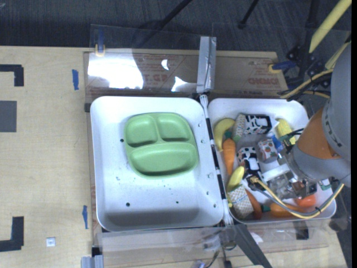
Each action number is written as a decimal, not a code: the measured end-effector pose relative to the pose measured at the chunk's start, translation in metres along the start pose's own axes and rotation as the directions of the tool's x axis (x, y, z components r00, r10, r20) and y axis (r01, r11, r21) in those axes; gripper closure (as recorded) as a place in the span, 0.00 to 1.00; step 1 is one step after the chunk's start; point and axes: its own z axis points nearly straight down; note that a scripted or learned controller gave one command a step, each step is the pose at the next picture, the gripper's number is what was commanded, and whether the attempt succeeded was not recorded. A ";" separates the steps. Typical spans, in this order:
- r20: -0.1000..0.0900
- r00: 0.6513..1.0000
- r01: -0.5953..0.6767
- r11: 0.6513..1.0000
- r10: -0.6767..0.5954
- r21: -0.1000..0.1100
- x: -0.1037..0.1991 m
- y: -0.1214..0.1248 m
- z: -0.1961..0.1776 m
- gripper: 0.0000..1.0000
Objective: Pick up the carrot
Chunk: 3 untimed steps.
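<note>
Camera view looks down on two white bins side by side. One white bin [106, 149] has a green plate [162, 144] in it, and the plate has three parts. The other white bin [295, 109] is on the other side of the wall between them, and it is full of small toys.

The carrot [229, 155] is orange and long. It lies in the full bin, close to the wall between the bins. A yellow banana [223, 128] lies just above the carrot, toward the far rim. Another yellow toy [236, 176] touches the carrot's near end. A black and white toy [252, 123] sits past the banana, farther from the wall.

The grey arm [334, 121] with its orange band reaches down into the full bin. The gripper [281, 180] is low among the toys, well apart from the carrot, on the side away from the wall. Wires and toys crowd it, so I cannot tell how it is set.
</note>
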 end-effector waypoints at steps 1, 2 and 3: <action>0.007 0.947 0.322 0.947 -0.322 -0.001 -0.006 0.018 -0.084 1.00; 0.008 0.999 -0.051 0.999 0.051 -0.001 -0.012 0.037 -0.083 1.00; 0.007 0.999 -0.044 0.999 0.044 -0.002 0.022 0.062 -0.111 1.00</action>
